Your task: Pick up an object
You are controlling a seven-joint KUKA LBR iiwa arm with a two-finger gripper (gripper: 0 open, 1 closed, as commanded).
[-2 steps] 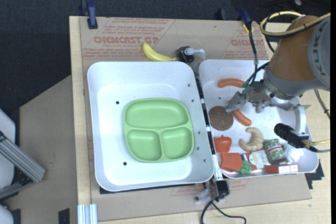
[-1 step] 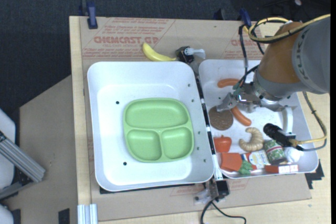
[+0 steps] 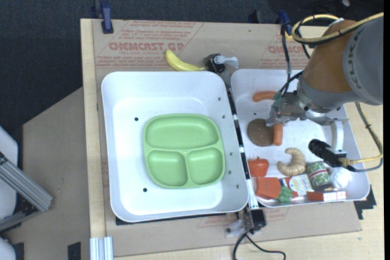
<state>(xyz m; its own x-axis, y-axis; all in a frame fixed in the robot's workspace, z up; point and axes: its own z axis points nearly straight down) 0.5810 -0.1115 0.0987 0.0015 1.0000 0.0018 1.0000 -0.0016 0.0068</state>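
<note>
1. Brown board bench (image 3: pixel 183 33), printed in red lettering, bearing two shallow white bins side by side.
2. Left bin (image 3: pixel 122 149), large and white, holding a green divided plate (image 3: pixel 183 150) at its centre: one long compartment toward 12 o'clock, two smaller ones toward 6.
3. Right bin (image 3: pixel 250 85), white, crowded with small toy foods, mostly from its centre toward 6 o'clock.
4. Grey arm (image 3: pixel 359 64) with an orange band (image 3: pixel 326 64), reaching in from 3 o'clock over the right bin, yellow cable looped above it at 12.
5. Gripper (image 3: pixel 279 122), pointed down at the middle of the right bin, just above the orange carrot stick; cannot tell whether released or clenched, its tips being too small and dark to read.
6. Brown round patty (image 3: pixel 260 133), at 8 o'clock from the gripper, touching the carrot stick.
7. Yellow banana (image 3: pixel 181 63), lying on the bench outside the bins, at 12 o'clock from the left bin.
8. Tan croissant (image 3: pixel 292 161), at 5 o'clock from the gripper, well inside the right bin.
9. Orange-red flat block (image 3: pixel 267 186), near the bin's 6 o'clock edge, with a small green piece (image 3: pixel 285 195) just beside it.
10. Red pepper (image 3: pixel 258 165), between the patty and the flat block.
11. Orange carrot stick (image 3: pixel 278 134), upright in the view, directly under the gripper.
12. Orange-red sausage (image 3: pixel 264 95), at 11 o'clock from the gripper, apart from it.
13. Green-labelled can (image 3: pixel 317 175), at 4 o'clock, beside the croissant.
</note>
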